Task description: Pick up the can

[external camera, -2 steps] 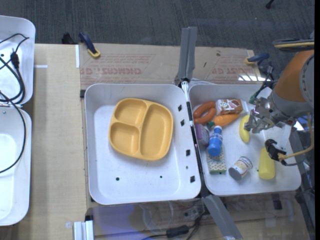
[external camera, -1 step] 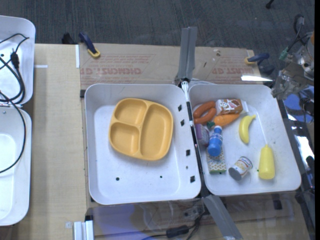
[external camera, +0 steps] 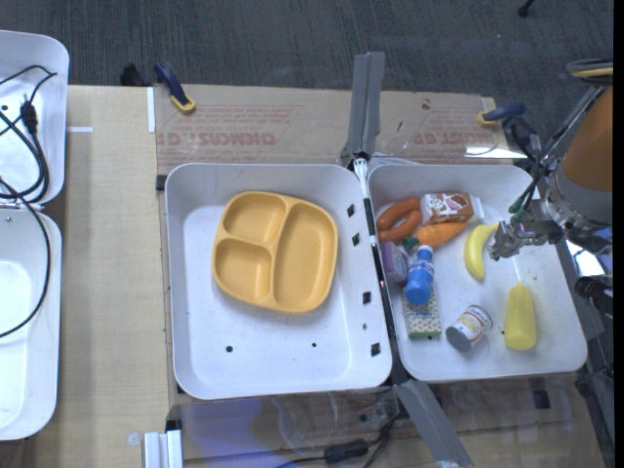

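Note:
A small can (external camera: 469, 327) with a silver lid and pale label lies on its side near the front of the right bin (external camera: 561, 359). My gripper (external camera: 509, 241) hovers over the right part of that bin, behind and to the right of the can, close to a banana (external camera: 476, 251). Nothing shows between its fingers.
The right bin also holds a yellow lemon-shaped bottle (external camera: 520, 317), a blue bottle (external camera: 419, 275), a carrot (external camera: 444, 233), a hot dog (external camera: 398, 218), an orange snack packet (external camera: 446, 206) and a green sponge (external camera: 423, 322). The left bin (external camera: 195, 349) bears a yellow divided plate (external camera: 276, 252).

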Tool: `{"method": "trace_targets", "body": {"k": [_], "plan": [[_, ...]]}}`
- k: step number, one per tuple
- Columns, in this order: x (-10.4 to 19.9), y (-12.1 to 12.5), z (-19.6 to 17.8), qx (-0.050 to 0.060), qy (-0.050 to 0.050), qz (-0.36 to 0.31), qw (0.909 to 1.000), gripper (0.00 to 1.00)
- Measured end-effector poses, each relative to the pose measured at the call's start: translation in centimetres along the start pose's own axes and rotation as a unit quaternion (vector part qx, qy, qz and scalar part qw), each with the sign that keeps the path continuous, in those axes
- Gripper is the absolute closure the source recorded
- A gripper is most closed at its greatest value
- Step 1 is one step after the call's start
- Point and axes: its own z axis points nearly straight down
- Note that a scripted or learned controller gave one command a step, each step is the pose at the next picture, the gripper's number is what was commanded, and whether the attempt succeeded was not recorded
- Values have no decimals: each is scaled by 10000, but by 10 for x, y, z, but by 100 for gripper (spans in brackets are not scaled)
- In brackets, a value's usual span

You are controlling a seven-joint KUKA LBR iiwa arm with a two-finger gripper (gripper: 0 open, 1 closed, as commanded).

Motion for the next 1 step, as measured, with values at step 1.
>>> {"method": "trace_targets", "body": {"k": [1], "plan": [[66, -66, 49, 6, 3, 901, 9959, 0]]}}
